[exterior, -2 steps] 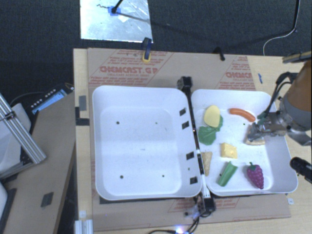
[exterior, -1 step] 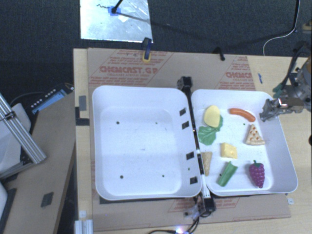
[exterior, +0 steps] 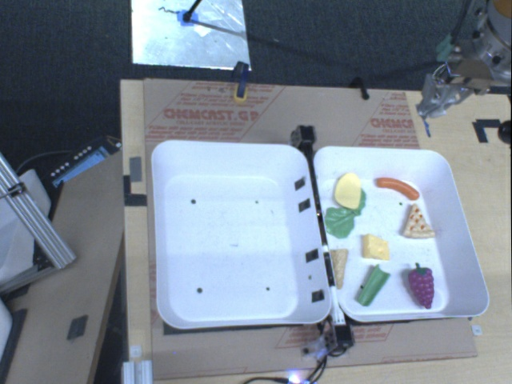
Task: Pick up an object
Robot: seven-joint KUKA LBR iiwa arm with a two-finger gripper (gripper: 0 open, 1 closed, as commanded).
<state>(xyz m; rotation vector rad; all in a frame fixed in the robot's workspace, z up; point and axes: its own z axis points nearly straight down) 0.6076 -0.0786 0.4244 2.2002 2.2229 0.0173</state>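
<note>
The right bin (exterior: 456, 214) holds several toy foods: a yellow lemon-like piece (exterior: 347, 190) on a green leaf (exterior: 340, 221), a red sausage (exterior: 398, 186), a pizza slice (exterior: 416, 222), a yellow cheese block (exterior: 376, 247), a tan wedge (exterior: 339, 266), a green pepper piece (exterior: 371, 286) and purple grapes (exterior: 422, 286). My gripper (exterior: 434, 96) hangs at the upper right, above the cardboard behind the right bin, well away from all the items. Nothing shows between its fingers.
The left bin (exterior: 232, 230) sits beside the right one, joined by a black-clipped divider (exterior: 316, 222). A yellow and blue clamp (exterior: 240, 82) sits at the cardboard's back edge. Metal framing (exterior: 32, 222) stands at the far left.
</note>
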